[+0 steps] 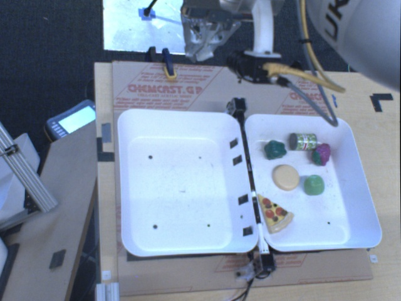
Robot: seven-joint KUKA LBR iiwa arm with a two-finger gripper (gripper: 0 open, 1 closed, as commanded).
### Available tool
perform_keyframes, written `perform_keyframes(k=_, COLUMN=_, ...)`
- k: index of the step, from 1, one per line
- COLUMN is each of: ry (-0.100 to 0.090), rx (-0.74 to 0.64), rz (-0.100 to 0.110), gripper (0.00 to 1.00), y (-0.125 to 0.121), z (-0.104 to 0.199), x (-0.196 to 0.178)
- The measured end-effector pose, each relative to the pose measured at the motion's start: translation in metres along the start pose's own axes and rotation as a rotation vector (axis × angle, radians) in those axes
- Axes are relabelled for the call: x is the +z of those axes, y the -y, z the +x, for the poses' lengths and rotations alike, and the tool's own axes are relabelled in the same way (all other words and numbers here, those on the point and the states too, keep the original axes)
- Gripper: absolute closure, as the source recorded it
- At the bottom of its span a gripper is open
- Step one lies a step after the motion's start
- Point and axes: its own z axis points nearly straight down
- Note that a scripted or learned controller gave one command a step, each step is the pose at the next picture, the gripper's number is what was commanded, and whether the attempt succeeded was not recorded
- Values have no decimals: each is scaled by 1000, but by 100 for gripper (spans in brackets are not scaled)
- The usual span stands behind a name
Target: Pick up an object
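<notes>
Gripper (202,47) up high beyond bins, over cardboard sheet's (188,89) far edge, nothing between fingers; open or closed — can't tell. All objects in right bin (360,205). Landmark: tan disc (286,177). Pizza slice (274,214) nearer cam; green block (314,185) just right; teal lump (274,149) behind; can (304,142), purple grapes (321,153) behind-right.

Red print "CHEMCAST GP" on brown board (164,88) behind bins, repeated partly at right, unreadable there. Dark letters "UK" on grey arm housing (357,17), top right corner.
</notes>
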Motion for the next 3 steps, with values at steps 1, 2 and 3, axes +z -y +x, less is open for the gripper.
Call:
perform_keyframes(k=1, ry=2, rx=5, rz=3, gripper=0, y=0, z=-4, x=1)
perform_keyframes(k=2, ry=1, rx=1, rz=0, gripper=100, y=0, z=-3, x=-11)
perform_keyframes(k=3, ry=1, rx=0, rz=1, gripper=0, y=0, z=-3, x=-10)
